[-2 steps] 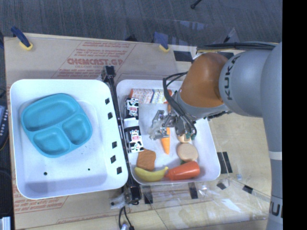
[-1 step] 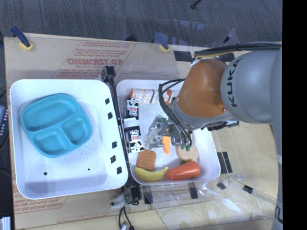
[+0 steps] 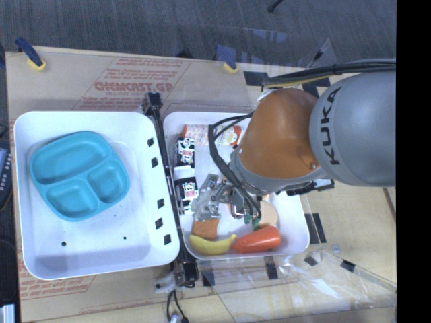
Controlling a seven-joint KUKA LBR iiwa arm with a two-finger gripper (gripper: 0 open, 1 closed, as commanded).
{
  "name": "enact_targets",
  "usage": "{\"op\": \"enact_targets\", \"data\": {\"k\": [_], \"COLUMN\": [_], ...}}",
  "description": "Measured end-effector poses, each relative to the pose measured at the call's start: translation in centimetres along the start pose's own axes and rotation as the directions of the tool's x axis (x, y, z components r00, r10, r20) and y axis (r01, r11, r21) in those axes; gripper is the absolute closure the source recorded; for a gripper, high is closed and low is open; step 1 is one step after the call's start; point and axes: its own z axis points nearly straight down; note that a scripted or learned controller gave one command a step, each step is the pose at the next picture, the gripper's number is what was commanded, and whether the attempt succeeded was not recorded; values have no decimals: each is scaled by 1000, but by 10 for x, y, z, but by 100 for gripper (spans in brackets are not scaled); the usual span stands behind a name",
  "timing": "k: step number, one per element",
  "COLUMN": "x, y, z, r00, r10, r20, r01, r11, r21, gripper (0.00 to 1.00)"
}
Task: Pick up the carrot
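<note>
The carrot (image 3: 258,239), orange-red, lies along the near wall of the right bin (image 3: 296,231), at its near right corner. My gripper (image 3: 217,204) hangs over the middle of that bin, a short way up and left of the carrot and apart from it. It sits just above a brown block (image 3: 205,229). The arm's orange band and grey wrist cover the bin's far right part.
A yellow banana (image 3: 211,245) lies left of the carrot, touching its tip. A pale beige piece (image 3: 269,214) sits just behind the carrot. Small printed packets (image 3: 186,151) line the right bin's left wall. The left bin (image 3: 40,254) holds a blue divided plate (image 3: 78,173).
</note>
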Motion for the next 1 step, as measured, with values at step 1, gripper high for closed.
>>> {"op": "enact_targets", "data": {"k": [1], "x": [13], "y": [75], "z": [-11], "r00": [993], "r10": [-116], "r20": [1], "r01": [116], "r11": [993], "r21": [-1], "gripper": [100]}}
